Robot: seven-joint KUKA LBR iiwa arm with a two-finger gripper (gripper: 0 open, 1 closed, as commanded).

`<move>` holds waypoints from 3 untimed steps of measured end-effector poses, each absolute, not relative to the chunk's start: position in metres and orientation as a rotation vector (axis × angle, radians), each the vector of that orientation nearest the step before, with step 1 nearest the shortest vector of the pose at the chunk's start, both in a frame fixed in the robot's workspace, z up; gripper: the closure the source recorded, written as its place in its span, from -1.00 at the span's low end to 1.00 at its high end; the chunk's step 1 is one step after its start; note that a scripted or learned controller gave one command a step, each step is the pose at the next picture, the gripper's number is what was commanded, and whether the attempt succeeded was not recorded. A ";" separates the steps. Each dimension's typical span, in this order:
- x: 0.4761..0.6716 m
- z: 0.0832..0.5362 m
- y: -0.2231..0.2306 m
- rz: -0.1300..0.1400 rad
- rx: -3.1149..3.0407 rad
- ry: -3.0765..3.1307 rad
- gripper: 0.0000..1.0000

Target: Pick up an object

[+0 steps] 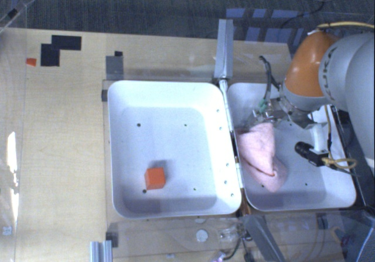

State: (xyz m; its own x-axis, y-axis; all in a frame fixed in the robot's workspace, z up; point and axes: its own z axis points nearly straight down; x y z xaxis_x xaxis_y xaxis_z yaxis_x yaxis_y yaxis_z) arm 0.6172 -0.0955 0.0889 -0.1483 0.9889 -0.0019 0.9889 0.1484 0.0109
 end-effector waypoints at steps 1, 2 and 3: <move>0.593 0.089 -0.114 0.011 1.906 2.482 -1.00; 0.540 0.091 -0.121 0.012 1.887 2.494 -1.00; 0.545 0.105 -0.121 0.022 1.878 2.484 1.00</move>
State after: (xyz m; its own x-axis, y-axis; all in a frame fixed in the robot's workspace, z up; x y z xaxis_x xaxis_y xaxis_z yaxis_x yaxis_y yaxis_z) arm 0.5453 -0.1211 0.1045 -0.2722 0.9621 -0.0134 0.9618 0.2725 0.0281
